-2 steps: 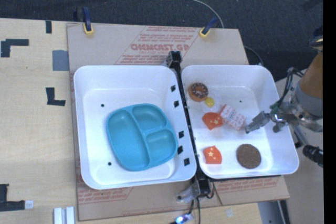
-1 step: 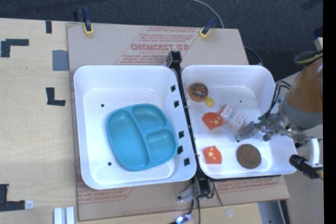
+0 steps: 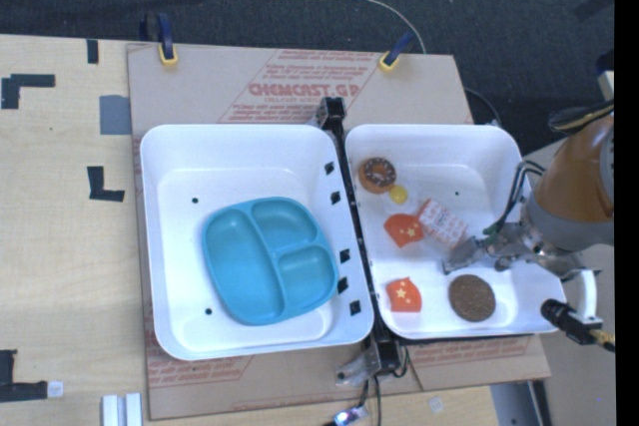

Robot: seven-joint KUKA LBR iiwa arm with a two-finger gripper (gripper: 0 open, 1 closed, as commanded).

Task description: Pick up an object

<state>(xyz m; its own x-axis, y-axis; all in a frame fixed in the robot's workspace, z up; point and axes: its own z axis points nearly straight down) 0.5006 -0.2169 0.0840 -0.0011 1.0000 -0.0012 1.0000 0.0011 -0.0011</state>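
We've got 2 white bins on the table. The right bin [image 3: 499, 147] holds the candidates; the left bin [image 3: 160, 150] carries a blue divided plate [image 3: 270, 258].

The end effector [image 3: 467, 259] sits low in the right bin, just above the brown round cookie [image 3: 471, 297] and just right of the red-and-white packet [image 3: 440, 220]. We can't tell its state at this res, and nothing shows in its grip.

Nearest pick, in our judgement, is the cookie: flat, prob. light and stiff, lying face-down, so little height to pinch. Best bet is straddling it across the rim.

Alternatives:
- red wedge [image 3: 403, 230] w/ chunkier sides, prob. an easier grab
- red block with a star [image 3: 403, 295], near the bin divider
- chocolate donut [image 3: 377, 174], well apart at the far corner
- the packet looks thin and crinkly, may slip
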